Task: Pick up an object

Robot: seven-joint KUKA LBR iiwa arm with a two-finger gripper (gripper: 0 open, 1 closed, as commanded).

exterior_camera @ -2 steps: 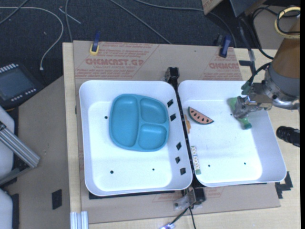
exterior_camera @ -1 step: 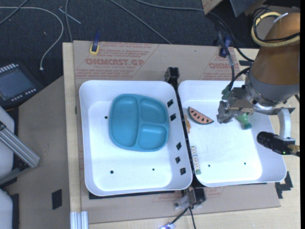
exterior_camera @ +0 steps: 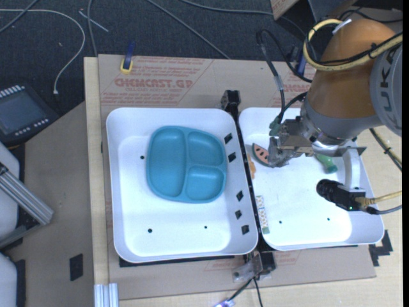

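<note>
Blue divided plate [exterior_camera: 186, 164] lies in the left bin [exterior_camera: 128, 235]; perhaps a dark screen [exterior_camera: 22, 110] far left.

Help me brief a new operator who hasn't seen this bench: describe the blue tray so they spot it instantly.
Of the two white bins, take the left bin, away from the arm. The blue tray lies flat in its upper middle. It is a light blue, rounded plate with three compartments, far larger than the small items in the right bin.

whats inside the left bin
A blue divided plate lies in the left bin, on its floor. Whatever is under the plate is covered.
</note>
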